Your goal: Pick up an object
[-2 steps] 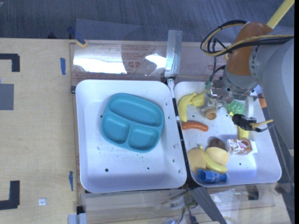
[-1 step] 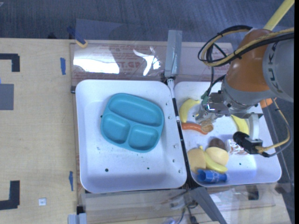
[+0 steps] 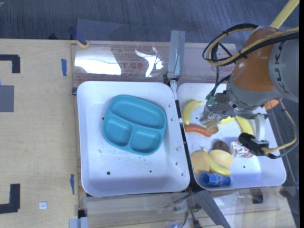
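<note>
Crowding the lower right of the frame: small blue item (image 3: 213, 179), yellow lumps (image 3: 212, 161) and brown piece (image 3: 219, 146), all lying in the right bin (image 3: 273, 177); hovering above them at centre right, gripper (image 3: 211, 118), poised low over the orange strip (image 3: 197, 129) and just beside the yellow banana (image 3: 190, 110); not revealing whether spread or pressed together, so declining to say. Likely aiming for the orange strip, and risking a miss; closing on so thin and flat a piece could mean skidding off it, nudging the banana aside, or scraping the bin floor and coming up with nothing.
</note>
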`<action>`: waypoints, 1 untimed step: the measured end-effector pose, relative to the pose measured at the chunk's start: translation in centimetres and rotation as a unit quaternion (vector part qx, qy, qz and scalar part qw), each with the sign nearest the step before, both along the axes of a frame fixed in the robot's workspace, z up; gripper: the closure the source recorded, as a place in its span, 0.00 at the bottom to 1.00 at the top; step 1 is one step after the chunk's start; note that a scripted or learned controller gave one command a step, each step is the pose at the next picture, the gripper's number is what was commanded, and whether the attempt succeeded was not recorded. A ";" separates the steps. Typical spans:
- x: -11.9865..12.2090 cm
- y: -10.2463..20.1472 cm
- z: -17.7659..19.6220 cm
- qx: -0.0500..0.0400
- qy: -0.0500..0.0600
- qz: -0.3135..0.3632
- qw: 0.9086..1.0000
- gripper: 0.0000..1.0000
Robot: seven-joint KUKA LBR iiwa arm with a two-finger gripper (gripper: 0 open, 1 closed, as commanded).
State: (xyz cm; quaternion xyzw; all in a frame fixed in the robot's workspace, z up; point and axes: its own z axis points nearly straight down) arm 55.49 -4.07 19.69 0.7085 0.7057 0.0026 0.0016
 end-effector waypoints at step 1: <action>-3.9 -7.5 -7.5 -0.002 -0.002 -0.043 0.999 1.00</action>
